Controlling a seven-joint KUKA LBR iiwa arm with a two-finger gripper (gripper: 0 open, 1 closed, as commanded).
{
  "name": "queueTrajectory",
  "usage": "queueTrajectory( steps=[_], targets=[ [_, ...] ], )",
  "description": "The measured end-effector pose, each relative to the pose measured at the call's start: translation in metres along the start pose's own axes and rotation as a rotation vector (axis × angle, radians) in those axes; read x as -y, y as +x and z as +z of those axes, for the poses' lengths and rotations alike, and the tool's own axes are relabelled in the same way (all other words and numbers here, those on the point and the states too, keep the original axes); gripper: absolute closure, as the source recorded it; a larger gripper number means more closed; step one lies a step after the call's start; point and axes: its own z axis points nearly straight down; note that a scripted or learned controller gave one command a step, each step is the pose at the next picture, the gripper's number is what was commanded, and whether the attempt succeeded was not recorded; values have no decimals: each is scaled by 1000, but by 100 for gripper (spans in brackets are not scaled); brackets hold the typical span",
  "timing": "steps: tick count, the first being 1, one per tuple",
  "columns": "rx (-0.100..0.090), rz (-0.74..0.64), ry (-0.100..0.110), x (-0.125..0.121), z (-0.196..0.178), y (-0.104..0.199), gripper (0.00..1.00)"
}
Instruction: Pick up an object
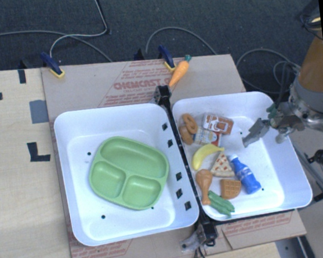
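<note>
Gripper [265, 130], fingers spread and holding nothing, poised above the right bin [292, 194] at its right wall (a stance fit for descending), while candidate toys, bottle [245, 175] and banana [204, 154] among them, cluster against that bin's left wall.

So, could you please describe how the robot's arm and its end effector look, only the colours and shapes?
The arm enters from the view's right. It is a thick, rounded body with an orange-brown band above a grey wrist section. The end effector is a grey metal assembly with small dark parts, and one slim grey finger points out over the right bin. No markings are legible on it.
</note>
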Motion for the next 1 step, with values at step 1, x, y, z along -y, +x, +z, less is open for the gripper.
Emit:
queueTrajectory(
  steps=[1],
  targets=[
    [-2, 1, 4, 27, 129, -1, 0]
  ],
)
